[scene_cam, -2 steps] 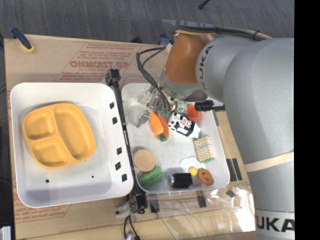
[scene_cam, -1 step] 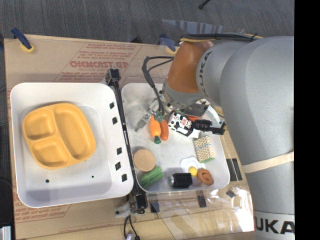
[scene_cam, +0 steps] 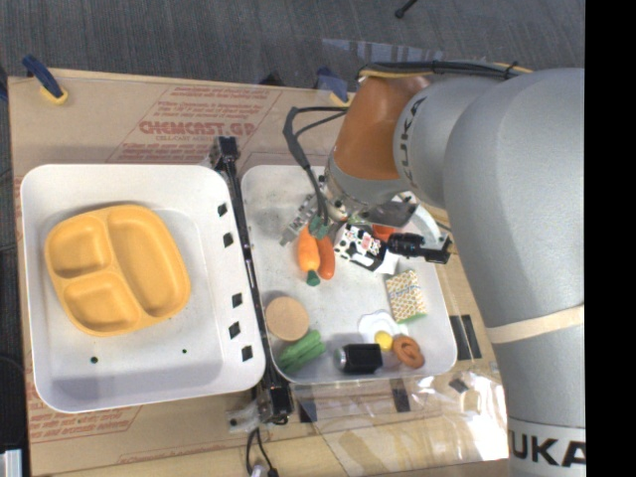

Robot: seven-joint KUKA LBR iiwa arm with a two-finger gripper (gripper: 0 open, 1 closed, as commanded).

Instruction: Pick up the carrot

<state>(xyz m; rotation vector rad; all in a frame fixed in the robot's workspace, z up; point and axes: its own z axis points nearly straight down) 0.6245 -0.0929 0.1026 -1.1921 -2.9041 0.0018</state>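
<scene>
Arm (scene_cam: 477, 167) bent over right bin (scene_cam: 268, 192), hand (scene_cam: 316, 219) at carrot (scene_cam: 316, 254)

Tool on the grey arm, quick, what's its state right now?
Tool: cannot be told; it sits just above the orange carrot with green tip.

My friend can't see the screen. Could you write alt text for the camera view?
A grey robot arm's gripper hovers at the carrot in the right white bin, among toy foods. The left white bin holds a yellow divided tray.

Dark grey carpet (scene_cam: 149, 13) lies beyond a cardboard-covered bench (scene_cam: 129, 117).
</scene>
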